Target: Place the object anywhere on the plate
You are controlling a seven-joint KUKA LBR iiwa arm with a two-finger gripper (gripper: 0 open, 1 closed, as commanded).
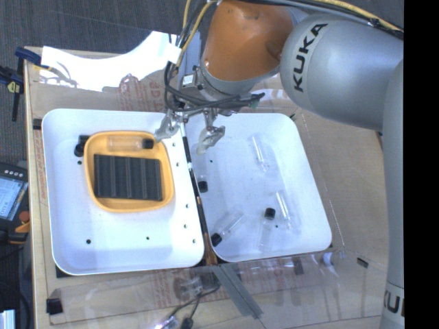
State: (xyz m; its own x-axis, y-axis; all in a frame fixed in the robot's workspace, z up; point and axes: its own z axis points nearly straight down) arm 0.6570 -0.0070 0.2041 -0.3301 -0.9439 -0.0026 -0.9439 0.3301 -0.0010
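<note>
A yellow plate (90, 173) with a dark ribbed centre lies in the left white bin (103, 245). A clear plastic tube (127, 142) rests on the plate's far rim. My gripper (188, 131) hangs over the divide between the two bins, just right of the plate's far right corner. It is open, one fingertip (167, 125) near the plate's corner and the other fingertip (210, 137) over the right bin, with nothing between them.
The right white bin (312, 204) holds several clear tubes, among them one at the back (261, 152), one at the right (282, 208) and one near the front (229, 221). Small black caps (269, 213) lie among them. A handheld device (9, 199) sits off the bench's left edge.
</note>
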